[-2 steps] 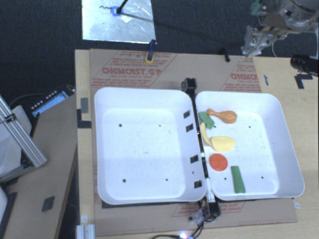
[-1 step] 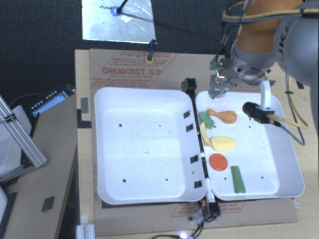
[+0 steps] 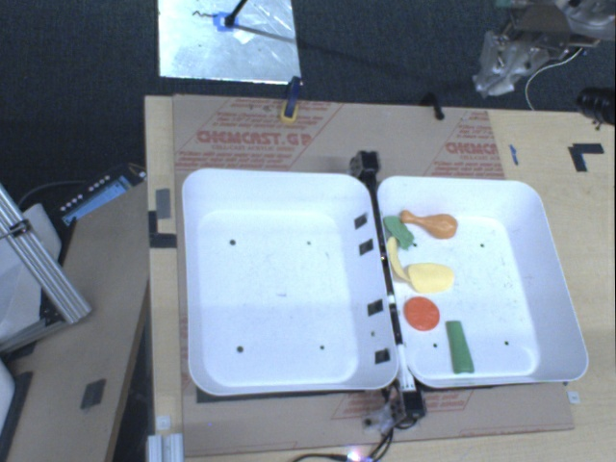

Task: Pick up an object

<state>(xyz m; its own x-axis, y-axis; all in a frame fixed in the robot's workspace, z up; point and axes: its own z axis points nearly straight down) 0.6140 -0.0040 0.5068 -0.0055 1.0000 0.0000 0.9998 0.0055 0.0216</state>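
The right bin point(image 3: 549, 258) holds several toys along its left side. An orange drumstick-shaped piece point(image 3: 430, 224) lies at the back, with a small green piece point(image 3: 397, 231) just left of it. Below them sit a yellow lump point(image 3: 430, 277) and a thin yellow strip point(image 3: 392, 256). Nearer the front are a red-orange disc point(image 3: 422, 313) and a green bar point(image 3: 460, 346). My gripper point(image 3: 498, 73) hangs at the top right, beyond the bench's far edge and well away from the toys, with nothing seen in it.
The left bin point(image 3: 202, 287) stands beside the right one, joined by a black clipped divider point(image 3: 377, 268). A shiny metal sheet point(image 3: 227, 25) lies behind the bench. A yellow clip point(image 3: 290, 111) sits on the cardboard. Aluminium framing point(image 3: 38, 268) stands at the left.
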